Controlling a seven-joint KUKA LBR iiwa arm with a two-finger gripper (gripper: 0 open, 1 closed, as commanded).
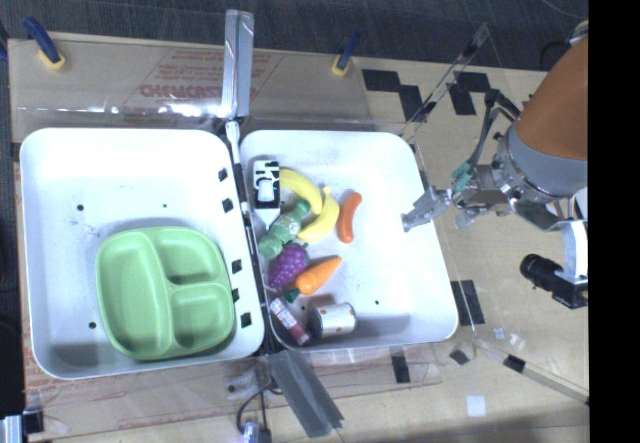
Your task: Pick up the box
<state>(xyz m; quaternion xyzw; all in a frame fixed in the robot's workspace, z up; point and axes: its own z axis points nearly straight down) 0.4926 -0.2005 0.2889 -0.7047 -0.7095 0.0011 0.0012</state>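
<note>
step: approach, no grasp yet | end effector (432,209) over right bin (425,276) rim's right edge, I can't tell its opening | box (266,181), black-and-white, lies at bin's left wall, just beside banana (312,203) | next: I judge a leftward traverse across the bin, then descent clear of the banana

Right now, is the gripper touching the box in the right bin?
Apart. The camera view shows the gripper at the right bin's right rim, with bare white floor between it and the box.
</note>
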